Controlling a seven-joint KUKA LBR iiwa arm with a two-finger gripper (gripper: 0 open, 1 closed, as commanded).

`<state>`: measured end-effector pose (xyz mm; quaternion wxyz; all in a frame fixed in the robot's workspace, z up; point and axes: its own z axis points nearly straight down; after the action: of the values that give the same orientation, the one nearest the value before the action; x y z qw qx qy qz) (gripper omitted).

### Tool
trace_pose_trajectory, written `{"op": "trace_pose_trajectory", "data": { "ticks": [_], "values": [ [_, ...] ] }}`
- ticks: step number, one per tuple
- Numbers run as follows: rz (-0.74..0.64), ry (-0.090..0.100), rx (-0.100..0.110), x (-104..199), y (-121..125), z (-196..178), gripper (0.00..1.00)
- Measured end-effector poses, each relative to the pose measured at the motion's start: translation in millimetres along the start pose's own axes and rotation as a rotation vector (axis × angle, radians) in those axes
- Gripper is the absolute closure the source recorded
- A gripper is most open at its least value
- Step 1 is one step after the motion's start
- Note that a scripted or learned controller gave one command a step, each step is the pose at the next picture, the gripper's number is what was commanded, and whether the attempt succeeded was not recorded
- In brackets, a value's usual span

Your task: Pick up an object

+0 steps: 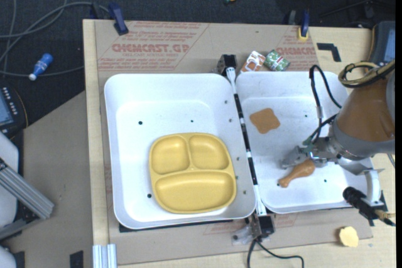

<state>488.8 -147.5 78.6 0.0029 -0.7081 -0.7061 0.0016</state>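
A brown toy drumstick (296, 174) lies in the right bin (295, 201), its thin end pointing toward the divider. My gripper (307, 155) is low over the drumstick's thick end, at its upper right edge, and I cannot tell whether it touches. The grey arm with its orange band (367, 116) reaches in from the right. A flat brown toast-like piece (264, 120) lies further back in the same bin, apart from the gripper.
A yellow divided plate (191, 172) sits in the left bin (125, 103). Two small packets (266, 61) lie on the bench behind the right bin. A yellow lump (347, 236) sits on the bench at front right. Black cables (317, 97) loop over the right bin.
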Motion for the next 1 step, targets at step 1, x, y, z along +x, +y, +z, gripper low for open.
{"op": "trace_pose_trajectory", "data": {
  "ticks": [1],
  "values": [
    [-0.001,-0.003,-0.009,-0.1,2.5,-15.9,1.00]
  ]
}}
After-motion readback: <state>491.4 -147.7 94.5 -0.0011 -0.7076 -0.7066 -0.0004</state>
